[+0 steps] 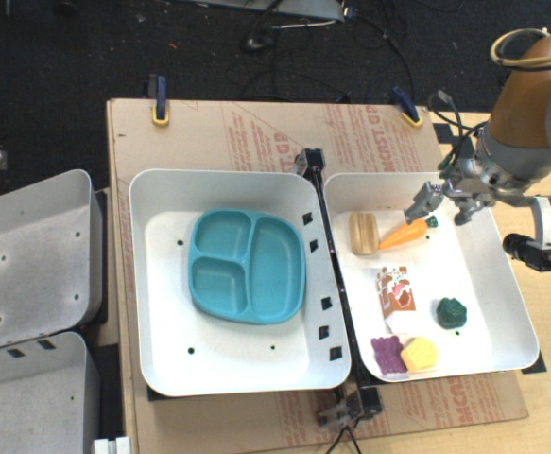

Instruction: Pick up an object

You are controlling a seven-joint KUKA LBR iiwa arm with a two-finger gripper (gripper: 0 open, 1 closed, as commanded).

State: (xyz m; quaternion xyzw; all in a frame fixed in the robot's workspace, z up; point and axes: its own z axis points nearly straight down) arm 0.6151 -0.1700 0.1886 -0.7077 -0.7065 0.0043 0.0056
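Camera view, looking down: the tool (448, 203) hangs with its fingers spread wide over the right bin (502, 282). The orange carrot (404, 235) lies just below and beside one fingertip, not between them. A tan roll (363, 233) touches the carrot; closing off-centre would likely nudge the carrot aside and grip nothing.

faint mirrored red print on cardboard (256, 132)

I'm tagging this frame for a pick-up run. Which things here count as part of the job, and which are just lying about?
Job:
gripper, over the right bin
toy carrot, nearest it
bread piece
snack packet
green toy
purple toy
yellow toy

Lying about:
teal divided plate in the left bin
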